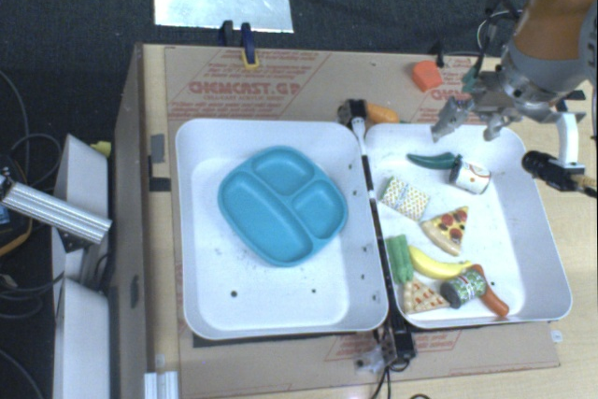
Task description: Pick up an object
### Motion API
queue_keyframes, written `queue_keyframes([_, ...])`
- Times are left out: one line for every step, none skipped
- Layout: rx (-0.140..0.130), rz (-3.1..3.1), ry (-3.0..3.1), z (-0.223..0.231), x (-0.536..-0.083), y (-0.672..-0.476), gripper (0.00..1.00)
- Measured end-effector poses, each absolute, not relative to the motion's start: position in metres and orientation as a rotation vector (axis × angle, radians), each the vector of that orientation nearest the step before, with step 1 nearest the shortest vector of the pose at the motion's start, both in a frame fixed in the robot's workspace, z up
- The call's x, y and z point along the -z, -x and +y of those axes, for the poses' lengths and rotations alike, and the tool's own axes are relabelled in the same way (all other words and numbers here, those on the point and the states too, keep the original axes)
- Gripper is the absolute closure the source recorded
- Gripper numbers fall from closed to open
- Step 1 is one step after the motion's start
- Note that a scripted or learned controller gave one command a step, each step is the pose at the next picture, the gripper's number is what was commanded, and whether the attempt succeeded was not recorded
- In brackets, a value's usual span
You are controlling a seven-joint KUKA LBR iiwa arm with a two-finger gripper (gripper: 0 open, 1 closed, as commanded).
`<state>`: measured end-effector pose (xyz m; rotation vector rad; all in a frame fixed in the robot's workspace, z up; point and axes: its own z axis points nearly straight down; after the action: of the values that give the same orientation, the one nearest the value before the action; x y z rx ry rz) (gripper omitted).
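From up above I count two white bins: the left bin (201,294) has one blue plate (282,203), and the right bin (542,238) has two pizza slices (448,229), one banana (437,264), one dark green pepper (432,160) and a few small toys I can't name. My pincer (475,120) hangs open over the right bin's far edge, holding nothing. The arm's top is cut off.

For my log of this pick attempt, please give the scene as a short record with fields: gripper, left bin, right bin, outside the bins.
gripper: gripper open, above the far edge of the right bin, holding nothing
left bin: left bin holds a blue divided plate
right bin: green pepper, small can, patterned block, pizza slice, banana
outside the bins: orange block on the board
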<state>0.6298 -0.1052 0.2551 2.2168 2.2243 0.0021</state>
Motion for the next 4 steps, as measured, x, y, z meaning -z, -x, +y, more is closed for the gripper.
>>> queue_keyframes([0.001,2.223,-2.220,-0.128,-0.181,-0.641,0.00])
queue_keyframes([0.001,2.222,-2.220,-0.164,-0.116,-0.668,0.00])
queue_keyframes([-0.011,2.226,-2.216,-0.182,-0.091,-0.672,0.00])
queue_keyframes([-0.022,2.218,-2.203,-0.183,-0.108,-0.676,1.00])
